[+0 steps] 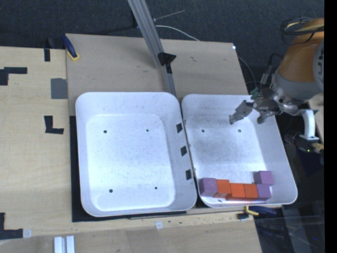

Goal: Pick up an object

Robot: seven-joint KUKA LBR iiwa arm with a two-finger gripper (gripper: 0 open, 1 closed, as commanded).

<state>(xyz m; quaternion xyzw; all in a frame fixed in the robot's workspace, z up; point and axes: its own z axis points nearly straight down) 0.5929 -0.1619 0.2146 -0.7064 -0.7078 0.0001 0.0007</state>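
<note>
A row of blocks lies along the near edge of the right bin (274, 141): a purple block (209, 185) at its left end, orange blocks (238, 190) in the middle, and purple blocks (263, 178) at the right end. My gripper (246, 118) hovers over the far right part of that bin, well away from the blocks. It is open, its two fingers spread with nothing between them.
The left bin (84, 141) sits beside the right one, their rims touching in the middle. A slanted metal rail (150, 30) runs down from the top to the gap between the bins. A small blue and yellow tool (71, 49) lies at the bench's far left corner.
</note>
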